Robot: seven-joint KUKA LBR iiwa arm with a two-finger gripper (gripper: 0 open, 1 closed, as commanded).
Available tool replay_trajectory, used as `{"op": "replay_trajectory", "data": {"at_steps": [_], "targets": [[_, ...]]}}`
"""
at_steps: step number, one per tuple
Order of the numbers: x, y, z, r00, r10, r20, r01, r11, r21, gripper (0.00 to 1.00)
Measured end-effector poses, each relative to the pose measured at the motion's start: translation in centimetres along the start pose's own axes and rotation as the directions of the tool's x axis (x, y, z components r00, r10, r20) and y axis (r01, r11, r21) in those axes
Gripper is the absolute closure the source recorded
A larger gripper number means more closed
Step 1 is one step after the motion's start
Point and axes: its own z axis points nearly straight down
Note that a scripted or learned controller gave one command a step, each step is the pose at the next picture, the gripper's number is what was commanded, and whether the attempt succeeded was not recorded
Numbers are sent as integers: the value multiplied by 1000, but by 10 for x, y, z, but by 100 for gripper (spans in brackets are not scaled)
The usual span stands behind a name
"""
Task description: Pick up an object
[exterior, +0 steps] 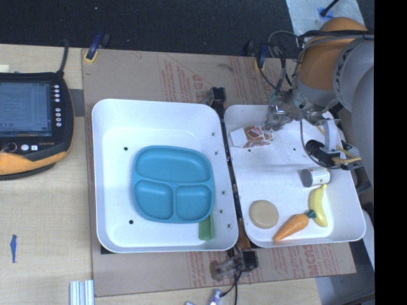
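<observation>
Camera view had the gripper [278, 114] low over the far end of the right bin [280, 170]. I couldn't tell whether it was open or closed, since the wrist and cabling sat on top of it. I saw nothing held.

Risks, left to right:
- The blue plate [172, 183] and green block [206, 229] were in the left bin [111, 138], well left of the gripper and across both bin walls. I judged them out of play for this approach.
- The packet [255, 136], white with brown print, was just left of the gripper, a little toward the near side and close to the dividing wall. It was the nearest candidate, so I treated it as the target.
- The gripper looked offset beside the packet rather than centred over it. Closing there could have clipped an edge or shoved it into the wall.
- The packet looked light, so I expected it to slide or tip rather than seat.
- The tan disc [263, 213], carrot [292, 227], grey cylinder [307, 178] and banana [320, 206] were well apart from the gripper, on the near side.
- The carrot's leafy end sat right by the banana, so grabbing either would probably have moved the other.

Hard to read:
- I couldn't tell whether the gripper was touching the packet or just beside it.
- The packet's print was too small to identify, and its shape was unclear.
- The green block was wedged between the plate and the bin wall, so its full outline didn't show.
- The right bin's far right corner was under the arm.
</observation>
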Motion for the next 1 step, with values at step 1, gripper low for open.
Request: {"op": "replay_trajectory", "data": {"at_steps": [1], "targets": [[-4, -44, 5, 1000, 1, -7, -1, 1000, 23, 100]]}}
